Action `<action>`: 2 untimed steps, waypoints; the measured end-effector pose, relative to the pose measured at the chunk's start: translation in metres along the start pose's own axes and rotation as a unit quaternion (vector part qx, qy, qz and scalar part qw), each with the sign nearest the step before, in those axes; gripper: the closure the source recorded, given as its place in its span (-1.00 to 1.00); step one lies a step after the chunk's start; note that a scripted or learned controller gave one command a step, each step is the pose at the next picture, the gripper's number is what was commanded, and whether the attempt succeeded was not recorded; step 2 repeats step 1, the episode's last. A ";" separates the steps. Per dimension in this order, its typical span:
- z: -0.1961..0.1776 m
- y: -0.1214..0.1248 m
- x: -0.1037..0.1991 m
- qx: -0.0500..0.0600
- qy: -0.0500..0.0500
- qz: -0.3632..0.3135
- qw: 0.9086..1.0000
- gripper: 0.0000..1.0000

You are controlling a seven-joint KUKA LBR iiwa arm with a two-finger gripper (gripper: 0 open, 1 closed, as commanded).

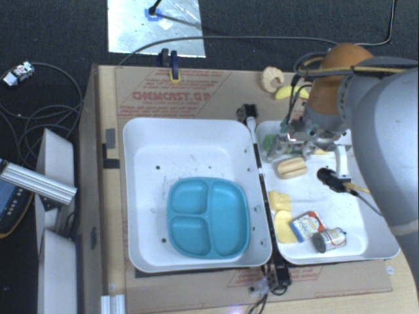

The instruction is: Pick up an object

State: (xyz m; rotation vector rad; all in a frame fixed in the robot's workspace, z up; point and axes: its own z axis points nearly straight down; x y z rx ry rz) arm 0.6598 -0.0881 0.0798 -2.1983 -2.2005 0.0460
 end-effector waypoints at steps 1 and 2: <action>-0.004 -0.029 -0.021 -0.022 -0.001 -0.001 1.000 -1.00; -0.004 -0.029 -0.021 -0.022 -0.001 -0.001 1.000 -1.00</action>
